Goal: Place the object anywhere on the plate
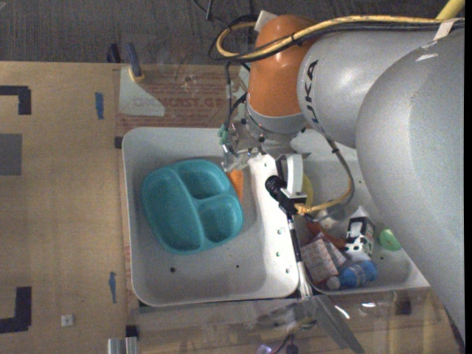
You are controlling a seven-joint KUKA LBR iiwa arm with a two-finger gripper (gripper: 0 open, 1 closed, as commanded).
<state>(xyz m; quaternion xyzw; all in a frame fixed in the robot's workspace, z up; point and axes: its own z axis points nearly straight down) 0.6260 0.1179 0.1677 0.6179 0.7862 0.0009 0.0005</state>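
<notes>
Orange object (236,184) sits just below the end effector (234,155), grip state unclear.

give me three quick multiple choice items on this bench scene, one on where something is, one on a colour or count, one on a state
1. Where does the plate lie?
A. in the left bin
B. in the right bin
C. on the bare bench outside the bins

2. How many compartments does the plate have?
A. one
B. three
C. five

3. What lies on the plate now?
A. a blue bottle
B. a stack of toys
C. nothing, its compartments are bare

Answers:
1. A, the teal plate sits inside the left bin, while the clutter fills the right bin.
2. B, raised ridges split it into one large and two smaller sections.
3. C, all three sections show only teal; a small orange object shows just past the plate's right rim, under the claw, not on it.
</notes>
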